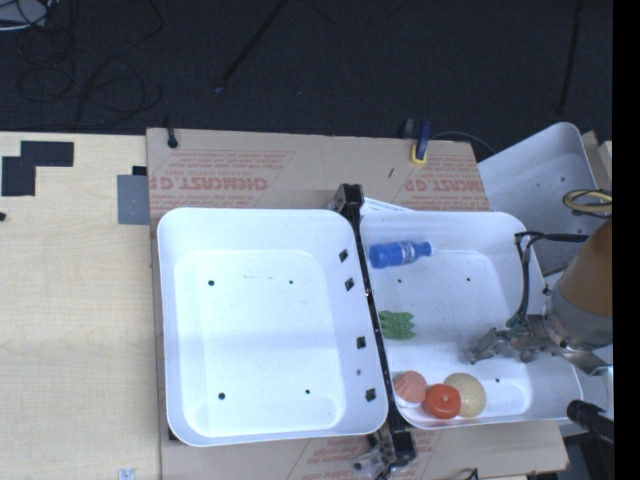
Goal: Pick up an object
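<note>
Cardboard-topped bench (230, 173); gripper (490, 346) low in right bin (500, 230), fingers spread, empty. Approach step; next, descend onto cream disc (467, 392).

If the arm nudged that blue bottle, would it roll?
Probably. The bottle lies on its side on the bin's smooth floor, so its round body could roll. It looks like small plastic, likely light and somewhat slippery.

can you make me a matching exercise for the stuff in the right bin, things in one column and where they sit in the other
Things:
1. blue bottle
2. green toy
3. red round piece
4. gripper

Places:
A. near edge of the right bin, between a pink piece and a cream one
B. far end, lying on its side
C. right part of the bin, low over its floor
D. beside the divider, mid-bin

Pairs: 1-B, 2-D, 3-A, 4-C
</note>
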Controlling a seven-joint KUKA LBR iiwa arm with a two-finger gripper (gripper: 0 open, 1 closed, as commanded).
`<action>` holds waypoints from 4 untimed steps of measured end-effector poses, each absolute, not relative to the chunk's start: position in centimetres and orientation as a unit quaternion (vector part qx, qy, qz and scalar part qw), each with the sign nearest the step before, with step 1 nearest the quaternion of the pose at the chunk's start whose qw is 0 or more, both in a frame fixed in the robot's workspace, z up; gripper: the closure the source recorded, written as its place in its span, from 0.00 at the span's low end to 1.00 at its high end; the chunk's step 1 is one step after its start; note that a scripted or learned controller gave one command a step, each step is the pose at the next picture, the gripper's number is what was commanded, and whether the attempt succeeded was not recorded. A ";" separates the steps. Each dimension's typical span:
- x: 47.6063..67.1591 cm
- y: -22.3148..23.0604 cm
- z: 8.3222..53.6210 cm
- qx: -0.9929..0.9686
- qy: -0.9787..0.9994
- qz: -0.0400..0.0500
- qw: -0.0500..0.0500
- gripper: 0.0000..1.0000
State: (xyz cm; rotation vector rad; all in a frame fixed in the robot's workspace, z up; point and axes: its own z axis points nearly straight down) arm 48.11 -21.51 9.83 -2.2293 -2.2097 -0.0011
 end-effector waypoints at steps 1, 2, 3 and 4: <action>48.1 -21.5 9.8 -0.710 -0.704 0.000 0.001 0.00; 48.1 -21.5 9.8 -0.710 -0.704 0.000 0.001 0.00; 48.1 -21.6 10.8 -0.712 -0.702 0.000 0.002 1.00; 48.1 -21.6 10.8 -0.713 -0.702 0.000 0.002 0.00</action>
